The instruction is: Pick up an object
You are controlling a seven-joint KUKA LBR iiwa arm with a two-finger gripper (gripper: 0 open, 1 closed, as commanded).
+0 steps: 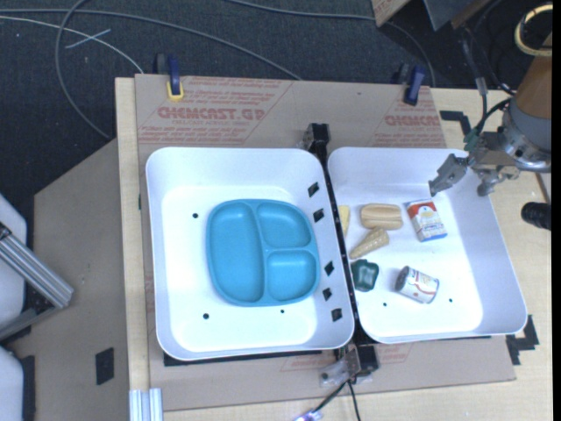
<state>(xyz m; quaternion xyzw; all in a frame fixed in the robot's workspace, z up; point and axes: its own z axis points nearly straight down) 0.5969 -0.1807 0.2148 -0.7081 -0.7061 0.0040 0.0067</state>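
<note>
The grey two-finger gripper [463,175] hovers over the far right corner of the right shallow white bin [491,310], its jaws spread and holding nothing. Just near-left of it lies a small red-and-white carton [427,220], beside a tan bread roll [381,215]. The left white bin [175,314] holds a blue divided plastic plate [262,251].

Divided plate [261,251] in left bin [166,182], small items in right bin [491,235]
</note>
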